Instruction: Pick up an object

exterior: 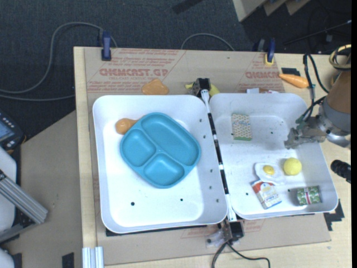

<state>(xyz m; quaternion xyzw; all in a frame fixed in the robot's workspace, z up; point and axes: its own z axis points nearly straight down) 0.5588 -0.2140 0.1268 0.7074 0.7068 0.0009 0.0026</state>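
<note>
While the grey arm with its two-finger gripper (297, 138) hangs over the right white bin (262, 108), near that bin's right wall, nothing shows between its tips. Grip state: cannot tell, the view is too small and slanted. No object looks lifted; judged from the layout, the pick has not been made.

Right bin contents, all lying on the floor:
- round yellow ball-like fruit (292, 166), just below the gripper, nearest candidate
- small white dish with a yellow centre (268, 171), just beside the fruit
- red-and-white carton (267, 194), below the dish
- green-and-white wrapped packet (308, 195), near the bottom right corner
- pale patterned rectangular pad (241, 127), upper left, well apart from the rest

Left white bin (111, 194): blue plastic three-compartment tray (160, 149), tilted diagonally; orange rounded item (124, 125) touching its upper left edge.

Left to do: descend, close on one item, raise it clear.
</note>
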